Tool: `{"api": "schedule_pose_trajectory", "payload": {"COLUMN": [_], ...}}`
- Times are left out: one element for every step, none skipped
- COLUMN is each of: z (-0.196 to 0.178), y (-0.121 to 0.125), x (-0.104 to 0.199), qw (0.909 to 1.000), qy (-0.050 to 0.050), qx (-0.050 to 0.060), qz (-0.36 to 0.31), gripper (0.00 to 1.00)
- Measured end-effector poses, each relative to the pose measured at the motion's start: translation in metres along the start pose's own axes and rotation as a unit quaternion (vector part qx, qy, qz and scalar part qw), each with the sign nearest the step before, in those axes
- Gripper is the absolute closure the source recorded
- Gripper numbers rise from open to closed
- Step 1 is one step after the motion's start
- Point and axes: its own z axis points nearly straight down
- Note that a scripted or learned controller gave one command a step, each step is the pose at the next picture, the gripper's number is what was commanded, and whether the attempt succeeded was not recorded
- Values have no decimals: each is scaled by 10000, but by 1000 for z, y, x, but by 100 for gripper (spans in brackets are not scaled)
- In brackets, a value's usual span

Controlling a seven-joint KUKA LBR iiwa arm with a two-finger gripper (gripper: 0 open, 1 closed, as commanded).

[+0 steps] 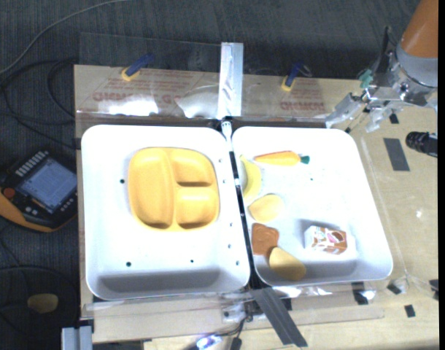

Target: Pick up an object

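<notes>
Orange carrot (pixel 279 157) in right bin (pixel 368 195), well apart from gripper (pixel 354 108) beyond the rim; gripper state unclear

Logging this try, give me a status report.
Gripper above right bin's far corner, holding nothing. Carrot and carton untouched. Nothing in the way.

The arm (pixel 427 28) is cut off by the top and right edges, leaving just its orange band and grey wrist. The gripper (pixel 351 111) is too small and cluttered to tell how its fingers stand. A yellow piece (pixel 249 175) at the right bin's left wall is half hidden behind the divider. The print on the small carton (pixel 326 238) is too blurred to read.
</notes>
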Motion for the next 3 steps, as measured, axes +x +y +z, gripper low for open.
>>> {"api": "schedule_pose_trajectory", "payload": {"z": [121,135,95], "y": [19,19,5], "x": [13,35,28], "qw": [9946,9669,9755], "qy": [-12,-11,-3], "qx": [0,-10,-16], "qz": [-1037,-2553,-2199], "gripper": [0,0,0]}}
